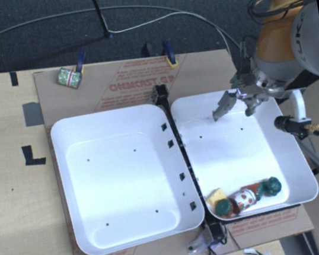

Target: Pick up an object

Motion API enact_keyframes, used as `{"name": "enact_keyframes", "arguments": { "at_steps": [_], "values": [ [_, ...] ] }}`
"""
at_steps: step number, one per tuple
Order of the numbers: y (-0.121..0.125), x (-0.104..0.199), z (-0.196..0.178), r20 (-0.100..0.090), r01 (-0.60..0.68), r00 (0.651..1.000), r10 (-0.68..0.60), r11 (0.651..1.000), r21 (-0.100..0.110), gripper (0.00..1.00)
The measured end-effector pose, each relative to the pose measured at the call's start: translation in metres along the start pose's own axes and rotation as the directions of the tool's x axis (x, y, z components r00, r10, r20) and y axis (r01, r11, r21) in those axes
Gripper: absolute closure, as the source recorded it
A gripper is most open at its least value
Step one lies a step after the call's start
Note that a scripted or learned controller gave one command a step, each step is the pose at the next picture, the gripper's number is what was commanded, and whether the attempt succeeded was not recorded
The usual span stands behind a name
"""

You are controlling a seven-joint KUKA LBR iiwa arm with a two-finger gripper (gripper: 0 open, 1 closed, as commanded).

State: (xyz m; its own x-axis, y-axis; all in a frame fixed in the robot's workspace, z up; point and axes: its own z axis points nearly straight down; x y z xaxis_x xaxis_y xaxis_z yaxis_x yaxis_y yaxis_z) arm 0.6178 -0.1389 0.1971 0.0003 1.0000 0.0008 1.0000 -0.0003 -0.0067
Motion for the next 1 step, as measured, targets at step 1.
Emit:
{"name": "enact_keyframes", "arguments": {
  "at_steps": [1],
  "values": [
    [0.0014, 0.0002, -0.0034, 0.001, 0.001, 1.0, -0.001, 1.0, -0.006, 0.0]
  ]
}}
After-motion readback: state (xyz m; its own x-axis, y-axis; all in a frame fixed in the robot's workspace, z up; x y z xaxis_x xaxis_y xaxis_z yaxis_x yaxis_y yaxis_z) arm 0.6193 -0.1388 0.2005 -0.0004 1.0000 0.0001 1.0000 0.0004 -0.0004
